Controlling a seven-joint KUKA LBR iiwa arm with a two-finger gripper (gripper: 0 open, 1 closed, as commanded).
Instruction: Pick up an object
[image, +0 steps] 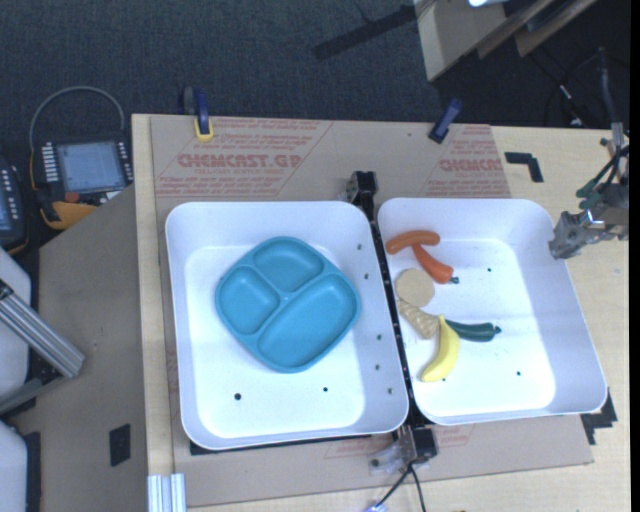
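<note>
We see the tool (572, 236) at the right bin's (560, 300) far rim w/ nothing in it, can't tell its state, so we'd drop centred over the banana (441, 355) lying apart near the bin's left side.

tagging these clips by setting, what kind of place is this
Probably a robot lab test bench, not a kitchen: two white bins clamped on a protective-papered board, toy food such as a banana beside a blue divided plate, and a control pendant nearby.
</note>
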